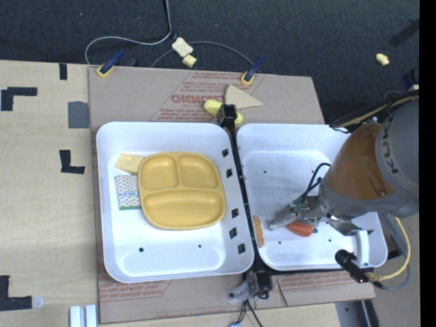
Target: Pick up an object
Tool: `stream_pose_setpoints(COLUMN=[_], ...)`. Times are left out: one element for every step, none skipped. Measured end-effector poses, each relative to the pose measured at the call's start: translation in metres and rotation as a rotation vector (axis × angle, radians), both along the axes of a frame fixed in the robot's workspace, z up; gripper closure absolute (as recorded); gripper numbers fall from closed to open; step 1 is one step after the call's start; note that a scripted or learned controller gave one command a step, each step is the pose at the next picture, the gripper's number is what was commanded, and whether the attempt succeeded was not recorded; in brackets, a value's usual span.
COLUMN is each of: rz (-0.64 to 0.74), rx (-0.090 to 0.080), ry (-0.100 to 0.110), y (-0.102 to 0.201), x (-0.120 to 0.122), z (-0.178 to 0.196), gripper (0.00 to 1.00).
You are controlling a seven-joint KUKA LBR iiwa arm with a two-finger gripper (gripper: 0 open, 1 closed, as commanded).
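Grey arm with orange band reaches into the right shallow white bin [272, 148], gripper [289, 218] low near that bin's front edge, angled toward the divider. Small red-orange object [300, 229], the likely pick target, lies on the bin floor just under the gripper body, touching or nearly so. Claw state: cannot tell, too blurred and dark. Not evidently held. A thin orange-tan piece [257, 230] sits against the right bin's left wall. Left white bin [109, 251] carries a yellow plastic compartment plate [181, 189] at centre, with a pale yellow sponge-like block [127, 162] and a patterned small packet [127, 191] by its left edge.
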State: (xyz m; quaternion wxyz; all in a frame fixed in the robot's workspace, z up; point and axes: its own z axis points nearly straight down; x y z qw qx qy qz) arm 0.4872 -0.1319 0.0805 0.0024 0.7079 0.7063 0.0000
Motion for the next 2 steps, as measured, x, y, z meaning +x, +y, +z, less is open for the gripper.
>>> stream_pose_setpoints(rz=[0.000, 0.012], rx=[-0.001, 0.005], ry=[-0.003, -0.005], y=[-0.001, 0.073], x=[0.002, 0.036], z=[0.017, 0.109], gripper=[1.00, 1.00])
